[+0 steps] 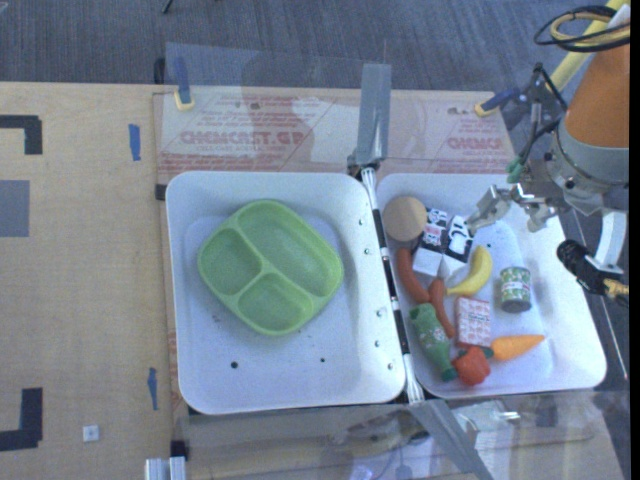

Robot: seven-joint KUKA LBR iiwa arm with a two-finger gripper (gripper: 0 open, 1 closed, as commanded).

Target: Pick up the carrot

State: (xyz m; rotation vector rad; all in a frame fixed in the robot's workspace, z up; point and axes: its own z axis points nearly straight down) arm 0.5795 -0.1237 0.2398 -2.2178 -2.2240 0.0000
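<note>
My gripper [512, 204] hangs at the upper right of the frame, above the top part of the right bin [585, 363]. My two metal fingers are spread apart and nothing is between them.

The carrot [519, 346] lies in the lower right part of this bin. It is orange, smooth and pointed, with the thin tip toward the right, and it is well apart from my fingers. Just at its left end there is a red round thing [472, 366]. Above it stand a small green can [514, 289] and a curved yellow banana [474, 272].

A round beige ball [404, 217] sits in the upper left corner of the same bin.

In the left bin [200, 368] lies a green plastic plate [269, 265] with three compartments, glossy and with rounded edges.
</note>
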